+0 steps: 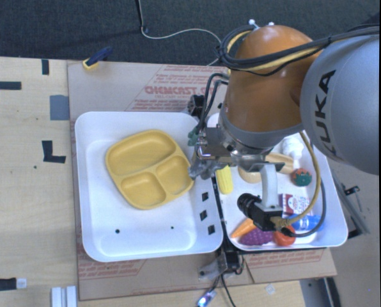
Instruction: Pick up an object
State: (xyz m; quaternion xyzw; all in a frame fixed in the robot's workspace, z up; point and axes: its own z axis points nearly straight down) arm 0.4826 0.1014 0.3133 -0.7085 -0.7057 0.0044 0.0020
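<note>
Near wall, right bin [336, 232]: a purple toy [259, 237], an orange cone [241, 228] and a red-orange piece [285, 238], all bunched up and touching
Just behind them: a red-and-white packet [296, 203], with something blue [307, 223] beside it, too small to name
Left bin [88, 190]: one yellow divided plate [146, 168] lying flat, nearer the far wall
Corn cob [225, 181]: yellow, in the right bin, close to the wall the two bins share and right below the wrist
Gripper [224, 164]: down over the left part of the right bin, tucked beneath the wrist; released or clenched, cannot tell from here
Further right: a red ball with a green top [300, 176], and behind it a white bottle [293, 147] half under the arm
Arm [273, 88]: grey with an orange band, in from the right and looming over most of the right bin
Far side: a cardboard sheet [133, 88] under both bins, a small yellow-and-blue thing [96, 57] at its far left corner, and a thin cable [141, 15] on the dark floor beyond
</note>
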